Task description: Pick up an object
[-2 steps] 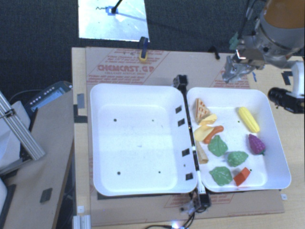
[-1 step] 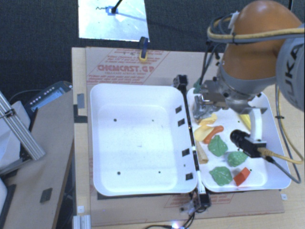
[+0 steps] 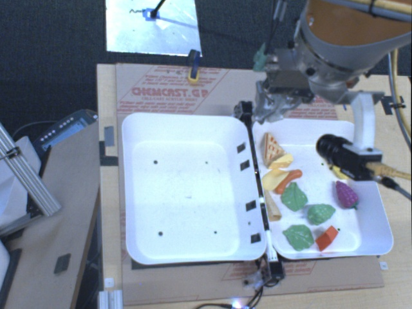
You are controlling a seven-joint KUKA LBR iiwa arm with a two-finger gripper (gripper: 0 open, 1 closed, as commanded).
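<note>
My gripper (image 3: 269,107) hangs over the far left corner of the right bin (image 3: 376,234), above the toy food. Nearest to it lies a tan sandwich wedge (image 3: 271,148). Below that are a yellow piece (image 3: 282,163) and an orange carrot (image 3: 288,179). Three green leafy pieces (image 3: 294,197) (image 3: 320,212) (image 3: 298,236), a red piece (image 3: 327,237), a purple grape bunch (image 3: 346,194) and a tan strip (image 3: 273,207) fill the near half. Nothing shows in the gripper.
The left bin (image 3: 187,179) lies beside the right one, with a black clipped divider (image 3: 255,172) between them. A black cylinder on a white bracket (image 3: 344,154) juts from the arm over the right bin's far side. A yellow clamp (image 3: 193,76) sits on the cardboard behind.
</note>
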